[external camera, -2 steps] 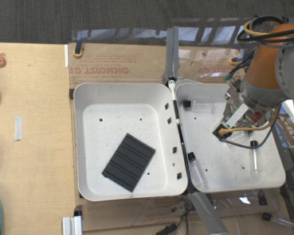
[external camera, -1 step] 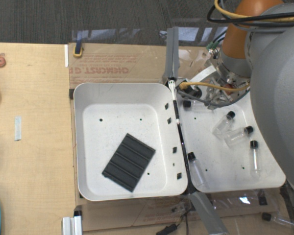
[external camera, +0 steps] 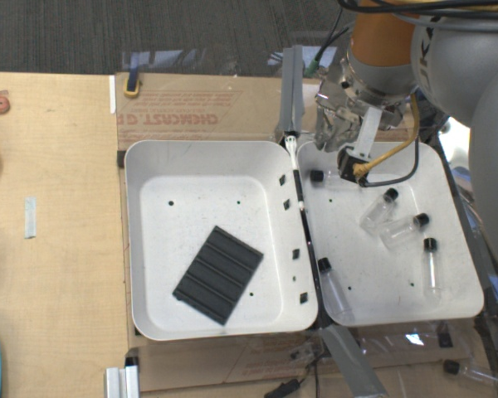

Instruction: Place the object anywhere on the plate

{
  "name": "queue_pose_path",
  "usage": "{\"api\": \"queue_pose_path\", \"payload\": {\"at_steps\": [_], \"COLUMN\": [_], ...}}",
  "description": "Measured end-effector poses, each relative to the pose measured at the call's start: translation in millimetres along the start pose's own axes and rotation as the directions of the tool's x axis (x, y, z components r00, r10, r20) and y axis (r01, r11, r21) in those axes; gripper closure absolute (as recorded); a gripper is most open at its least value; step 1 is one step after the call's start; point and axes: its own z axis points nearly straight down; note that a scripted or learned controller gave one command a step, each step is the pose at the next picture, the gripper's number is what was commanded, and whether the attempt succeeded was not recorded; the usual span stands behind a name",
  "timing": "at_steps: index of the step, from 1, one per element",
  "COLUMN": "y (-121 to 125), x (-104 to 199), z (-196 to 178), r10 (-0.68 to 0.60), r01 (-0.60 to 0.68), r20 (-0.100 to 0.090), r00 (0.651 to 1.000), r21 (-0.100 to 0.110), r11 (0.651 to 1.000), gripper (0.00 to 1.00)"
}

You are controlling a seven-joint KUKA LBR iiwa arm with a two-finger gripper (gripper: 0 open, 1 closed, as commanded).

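Four clear vials (external camera: 396, 230) share the right bin (external camera: 448, 293), one black plate (external camera: 218, 274) the left; jaws' state unclear.

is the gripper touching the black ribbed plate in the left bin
Apart. The camera view shows the gripper over the right bin, the black ribbed plate lying alone across the divider.

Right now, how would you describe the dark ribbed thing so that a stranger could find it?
Look in the left bin of the two white ones. The black ribbed plate lies flat near its front, turned at a slant. It is that bin's one big dark thing, unlike the clear vials next door.
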Motion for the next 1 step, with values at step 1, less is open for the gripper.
{"api": "queue_pose_path", "payload": {"at_steps": [1], "y": [32.1], "x": [29.2], "z": [-38.5], "r10": [-0.509], "r01": [0.509], "r20": [0.0], "r00": [0.861], "r21": [-0.002], "r11": [0.861], "gripper": [1.0]}}
